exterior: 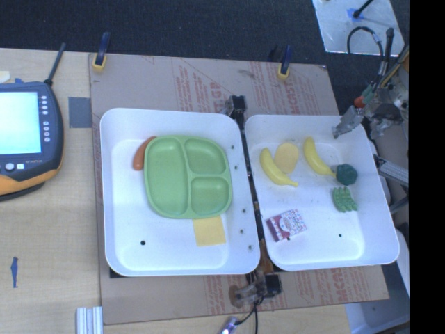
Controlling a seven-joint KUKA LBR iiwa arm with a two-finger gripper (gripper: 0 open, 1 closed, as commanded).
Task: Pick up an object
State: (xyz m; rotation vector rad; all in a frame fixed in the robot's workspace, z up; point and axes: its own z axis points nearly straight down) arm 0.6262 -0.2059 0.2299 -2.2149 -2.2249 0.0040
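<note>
The right bin point(375, 252) holds two yellow bananas point(276, 168) point(316, 157) with a pale yellow rounded piece point(286, 156) between them. A dark green ball-shaped item point(345, 174) and a lighter green ridged piece point(343, 199) lie near its right wall. A small red and white packet point(286, 225) rests toward its front left. My gripper point(346, 124) hangs over the bin's back right corner, above and behind the dark green item, with nothing visibly held.
The left bin point(122, 249) carries a green divided plate point(188, 177), a yellow square slice point(209, 232) at its front and an orange sausage point(141, 153) tucked at its left. A tablet-like pendant point(24, 134) lies at far left. Clamps and cables sit along the bench edges.
</note>
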